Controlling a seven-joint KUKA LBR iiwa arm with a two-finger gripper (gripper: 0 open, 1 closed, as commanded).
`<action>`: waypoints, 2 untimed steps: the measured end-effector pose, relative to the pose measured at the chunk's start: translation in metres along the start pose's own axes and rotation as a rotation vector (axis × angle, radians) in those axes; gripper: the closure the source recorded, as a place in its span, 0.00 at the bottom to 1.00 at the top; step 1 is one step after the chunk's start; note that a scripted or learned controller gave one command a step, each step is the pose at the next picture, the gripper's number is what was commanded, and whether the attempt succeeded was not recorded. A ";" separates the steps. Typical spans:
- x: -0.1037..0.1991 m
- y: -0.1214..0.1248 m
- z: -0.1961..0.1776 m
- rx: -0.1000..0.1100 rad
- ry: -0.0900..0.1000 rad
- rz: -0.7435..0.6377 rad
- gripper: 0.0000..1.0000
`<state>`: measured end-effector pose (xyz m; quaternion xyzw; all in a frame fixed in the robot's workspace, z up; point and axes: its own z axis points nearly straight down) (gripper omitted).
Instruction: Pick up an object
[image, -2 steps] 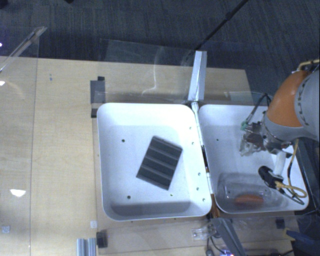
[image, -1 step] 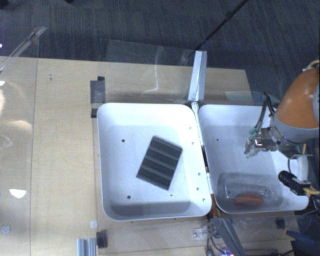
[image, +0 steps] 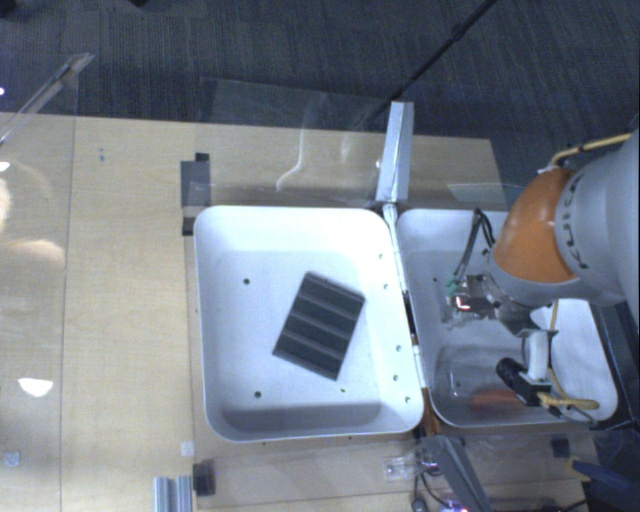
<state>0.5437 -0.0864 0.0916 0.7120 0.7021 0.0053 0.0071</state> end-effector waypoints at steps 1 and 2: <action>0.017 -0.034 -0.095 0.008 0.002 -0.062 0.00; -0.001 0.031 -0.071 0.011 0.002 -0.126 0.00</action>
